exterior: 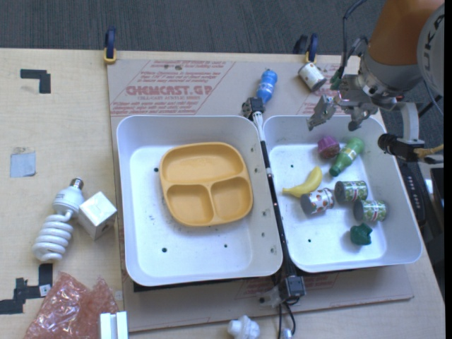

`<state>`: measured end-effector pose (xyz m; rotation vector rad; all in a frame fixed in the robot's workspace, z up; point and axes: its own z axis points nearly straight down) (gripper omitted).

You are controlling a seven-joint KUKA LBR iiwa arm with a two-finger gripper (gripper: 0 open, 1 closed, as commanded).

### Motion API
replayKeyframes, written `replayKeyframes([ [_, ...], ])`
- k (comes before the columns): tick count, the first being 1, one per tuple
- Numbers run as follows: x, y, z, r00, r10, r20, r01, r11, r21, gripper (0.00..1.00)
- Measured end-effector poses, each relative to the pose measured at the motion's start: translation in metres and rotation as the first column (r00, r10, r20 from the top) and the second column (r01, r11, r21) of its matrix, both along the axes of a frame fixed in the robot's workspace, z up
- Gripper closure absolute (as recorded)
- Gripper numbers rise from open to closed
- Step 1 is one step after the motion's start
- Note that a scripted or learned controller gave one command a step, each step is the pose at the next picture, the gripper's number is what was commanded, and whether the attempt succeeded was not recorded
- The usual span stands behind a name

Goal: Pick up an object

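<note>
The small yellow plastic banana [304, 183] lies near the middle of the right white bin [395, 249], touching a red-and-white printed can [317, 200] just below it. Beside that can sit two green-labelled cans [351, 191] [370, 210], a dark green toy [360, 234], a green bottle [345, 157] and a purple toy [327, 145]. The end effector [338, 114] hovers above the bin's far edge, fingers spread apart, holding nothing. The orange divided plastic tray [205, 183] fills the neighbouring left bin [141, 260].
</note>
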<state>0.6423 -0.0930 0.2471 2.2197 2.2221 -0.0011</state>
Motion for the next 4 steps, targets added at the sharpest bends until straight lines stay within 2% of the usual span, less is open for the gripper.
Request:
replayKeyframes([
  [1, -0.098, -0.020, -0.125, 1.000, -0.003, 0.000, 0.003, 1.000, 0.001, 0.00],
  [2, -0.005, -0.010, -0.147, 1.000, -0.001, 0.000, 0.001, 1.000, 0.000, 0.00],
  [3, -0.005, -0.011, -0.137, 1.000, -0.002, 0.001, 0.002, 1.000, 0.000, 1.00],
  [4, -0.005, -0.011, -0.137, 1.000, -0.002, 0.001, 0.002, 1.000, 0.000, 0.00],
])
